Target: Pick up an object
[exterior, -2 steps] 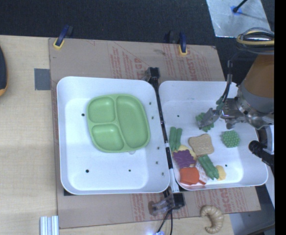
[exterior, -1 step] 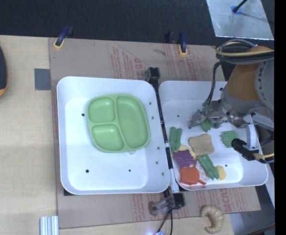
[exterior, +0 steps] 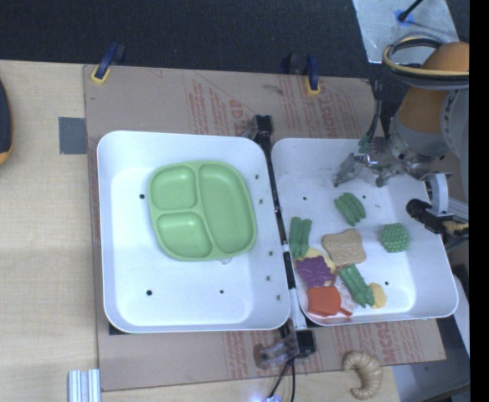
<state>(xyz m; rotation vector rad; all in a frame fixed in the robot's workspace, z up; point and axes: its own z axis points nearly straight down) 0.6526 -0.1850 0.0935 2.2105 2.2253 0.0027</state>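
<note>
Tool [exterior: 363, 168] spread open above green pod [exterior: 350, 208], bread slice [exterior: 343, 246] nearby.

The light is bright and even. The white bins [exterior: 119, 224] shine, shadows are soft, and small things look fuzzy.

- both bins [exterior: 119, 224] plain white
- divided plate [exterior: 203, 209] pale green
- toy bits: tan bread slice [exterior: 344, 246], purple grapes [exterior: 313, 269], red-orange piece [exterior: 323, 300], dark green broccoli [exterior: 394, 238]
- arm [exterior: 437, 90] grey with an orange band
</note>
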